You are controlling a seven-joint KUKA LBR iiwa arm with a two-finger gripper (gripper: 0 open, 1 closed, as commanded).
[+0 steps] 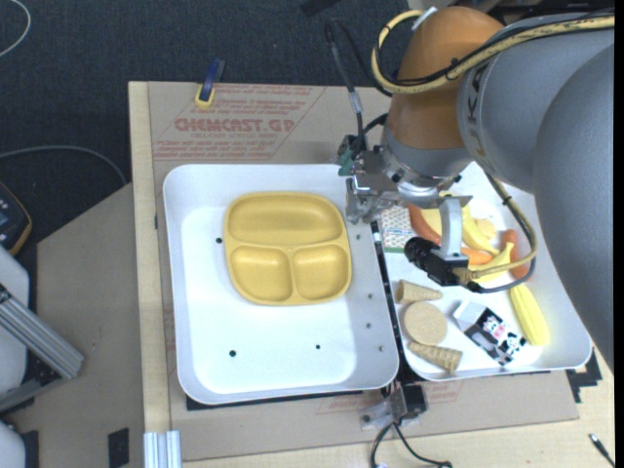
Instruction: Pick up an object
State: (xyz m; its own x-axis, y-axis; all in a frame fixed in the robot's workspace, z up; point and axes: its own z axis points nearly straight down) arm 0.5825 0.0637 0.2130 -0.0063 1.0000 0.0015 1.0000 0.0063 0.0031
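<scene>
- The gripper (363, 191) is hanging at the top end of the line where the two bins are meeting. The wrist is covering it, so I cannot tell if it is open or closed, or if it is holding anything.
- Things to pick are lying on both sides. A small checkered piece (395, 227) is sitting just beside it at 5 o'clock, in the right bin (546, 364). The yellow tray (288, 247) is lying at 8 o'clock in the left bin (185, 261), with its corner near the gripper.
- Going straight down from here, I judge it is risking a strike on the bin walls, because it is standing over them and not over an object.
- The tray is looking wide and shallow, so a grip on its rim may be slipping off.
- At 5 to 6 o'clock a cone (417, 291), a round cookie (425, 323) and a second cone (436, 357) are lying close along the inner wall, with a banana (480, 230) and a corn cob (529, 315) at 4 o'clock. Closing there may be catching two pieces or pushing one away.
- Open room: the left bin is showing bare floor at 7 o'clock, below the tray. The right bin is giving little free floor.
</scene>
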